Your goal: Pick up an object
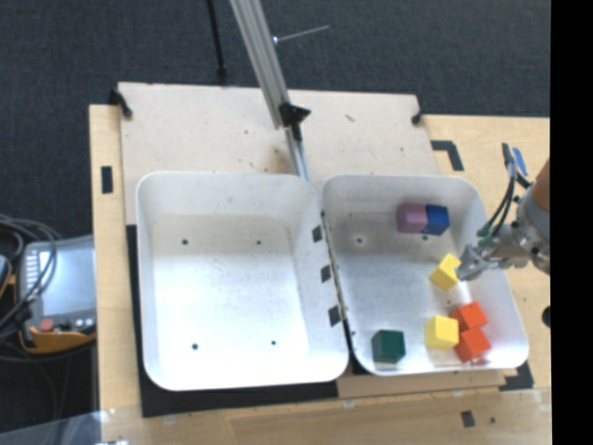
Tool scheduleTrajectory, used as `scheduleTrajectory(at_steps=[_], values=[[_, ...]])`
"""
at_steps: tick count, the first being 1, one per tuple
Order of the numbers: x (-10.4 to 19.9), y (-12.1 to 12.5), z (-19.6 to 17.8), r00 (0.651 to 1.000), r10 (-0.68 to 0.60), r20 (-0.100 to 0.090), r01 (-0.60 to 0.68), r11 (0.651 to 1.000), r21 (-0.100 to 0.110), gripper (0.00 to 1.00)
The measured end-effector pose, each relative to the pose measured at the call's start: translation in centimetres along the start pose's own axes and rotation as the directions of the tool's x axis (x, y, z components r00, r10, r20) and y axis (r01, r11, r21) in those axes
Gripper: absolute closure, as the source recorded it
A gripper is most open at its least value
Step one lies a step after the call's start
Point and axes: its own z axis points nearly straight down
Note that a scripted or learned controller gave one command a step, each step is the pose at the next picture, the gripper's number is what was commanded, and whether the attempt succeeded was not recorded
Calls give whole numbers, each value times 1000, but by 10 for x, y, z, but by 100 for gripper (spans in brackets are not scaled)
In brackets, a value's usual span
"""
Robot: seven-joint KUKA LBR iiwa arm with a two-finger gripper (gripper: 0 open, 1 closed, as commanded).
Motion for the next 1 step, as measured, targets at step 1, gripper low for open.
scheduleTrajectory(at_steps=[1], values=[[-1, 2, -26, 1000, -2, -2, 2, 1000, 2, 100]])
